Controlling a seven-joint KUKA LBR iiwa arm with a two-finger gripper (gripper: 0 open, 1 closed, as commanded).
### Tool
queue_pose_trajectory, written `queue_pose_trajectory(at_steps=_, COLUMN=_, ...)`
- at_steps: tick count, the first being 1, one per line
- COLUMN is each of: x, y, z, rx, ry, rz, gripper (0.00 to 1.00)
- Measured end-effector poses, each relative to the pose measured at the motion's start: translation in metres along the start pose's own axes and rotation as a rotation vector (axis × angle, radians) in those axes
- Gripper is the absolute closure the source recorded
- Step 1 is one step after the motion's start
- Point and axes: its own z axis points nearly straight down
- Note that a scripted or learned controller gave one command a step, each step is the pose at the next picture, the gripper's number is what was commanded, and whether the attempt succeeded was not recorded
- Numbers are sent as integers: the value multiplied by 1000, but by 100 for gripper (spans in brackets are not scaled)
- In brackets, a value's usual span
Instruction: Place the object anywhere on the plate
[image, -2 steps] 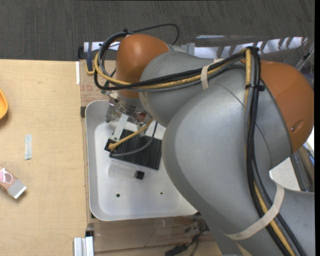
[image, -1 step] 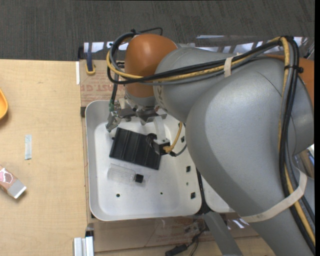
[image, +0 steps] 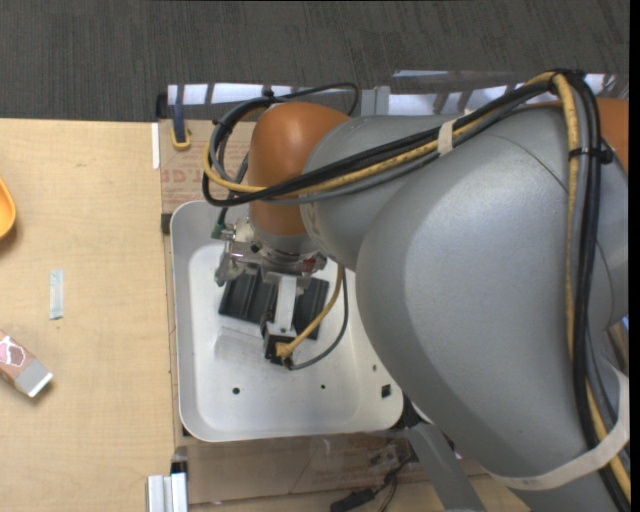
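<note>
The hand (image: 268, 300) hangs low in the white bin (image: 200, 400), grip state indeterminable; judged step: pickup, so next secure the object, then carry it to the plate.

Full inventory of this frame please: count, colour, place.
bin: 1, white, centre, partly under the arm
bench top: 1, tan wood, left of the bin
curved object: 1, orange, cut off at the left edge
strip: 1, pale grey, on the wood left of the bin
small block: 1, red-and-white pattern with a grey end, lower left on the wood
arm: 1, grey with an orange band, reaching in from the right
gripper: 1, dark, low over the bin's upper half
</note>
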Motion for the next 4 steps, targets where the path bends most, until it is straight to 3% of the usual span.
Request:
queue_pose_trajectory(at_steps=1, x=11, y=7, z=-59, rx=-1, ry=0, rz=516, gripper=0)
queue_pose_trajectory(at_steps=2, x=-7, y=-80, z=26, rx=-1, ry=-1, rz=985, gripper=0)
queue_pose_trajectory(at_steps=3, x=-12, y=-113, z=26, rx=-2, ry=0, rz=1192, gripper=0)
queue_pose_trajectory(at_steps=4, x=-7, y=-84, z=25, rx=-2, ry=1, rz=1192, gripper=0)
